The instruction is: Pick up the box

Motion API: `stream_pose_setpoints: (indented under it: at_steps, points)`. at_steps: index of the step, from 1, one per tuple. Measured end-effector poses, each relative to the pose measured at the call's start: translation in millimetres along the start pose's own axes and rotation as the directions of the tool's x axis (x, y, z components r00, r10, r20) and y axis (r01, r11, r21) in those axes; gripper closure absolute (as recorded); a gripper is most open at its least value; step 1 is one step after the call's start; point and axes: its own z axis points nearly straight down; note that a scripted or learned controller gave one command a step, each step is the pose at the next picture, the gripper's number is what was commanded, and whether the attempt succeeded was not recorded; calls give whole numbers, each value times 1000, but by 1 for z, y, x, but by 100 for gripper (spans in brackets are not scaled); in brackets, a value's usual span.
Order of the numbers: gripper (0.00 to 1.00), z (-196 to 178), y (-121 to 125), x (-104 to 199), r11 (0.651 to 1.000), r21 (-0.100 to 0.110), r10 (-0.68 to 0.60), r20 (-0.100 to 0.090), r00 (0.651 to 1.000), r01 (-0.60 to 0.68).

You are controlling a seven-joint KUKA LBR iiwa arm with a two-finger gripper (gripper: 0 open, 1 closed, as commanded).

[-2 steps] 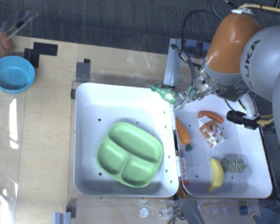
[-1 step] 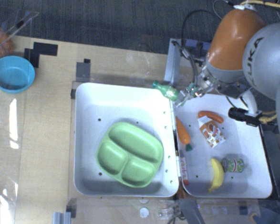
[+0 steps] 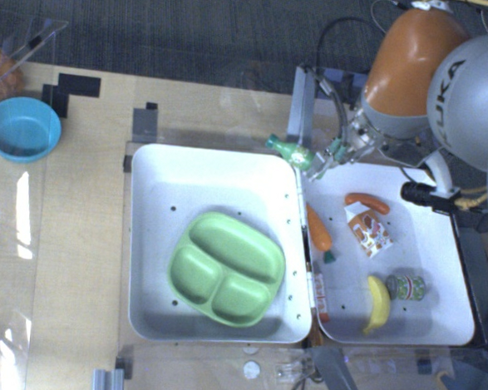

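Pale wood bench top (image 3: 64, 261) runs under everything you see, with a dark carpeted floor beyond its far edge. Two shallow white bins sit side by side on it. Look at the left bin (image 3: 154, 225): it carries a green sectioned tray (image 3: 226, 268) lying slightly turned, with three compartments. The right bin (image 3: 446, 279) is where your target lies: the small box (image 3: 369, 232), white with red and orange print, sits tilted near the bin's middle, toward its far half. Just beyond it rests a sausage (image 3: 367, 203), almost touching the box's far corner. A carrot (image 3: 318, 231) lies along the bin's left wall, a banana (image 3: 376, 303) sits nearer the front, and a small green-labelled can (image 3: 407, 286) lies just beside the banana.

Your arm (image 3: 453, 71) hangs over the far end of the right bin, and the gripper (image 3: 335, 150) is near the divide between the bins, well apart from the box. A green bottle-like object (image 3: 290, 152) sits at its tip; you cannot tell how the tool is set. A blue bowl (image 3: 22, 129) stands on the bench far to the left.
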Motion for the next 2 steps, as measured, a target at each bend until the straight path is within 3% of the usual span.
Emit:
stream_pose_setpoints:
  at_steps: [2]
  points:
    - [100, -25, 4, -2, 1000, -14, -8, 10, 1000, 9]
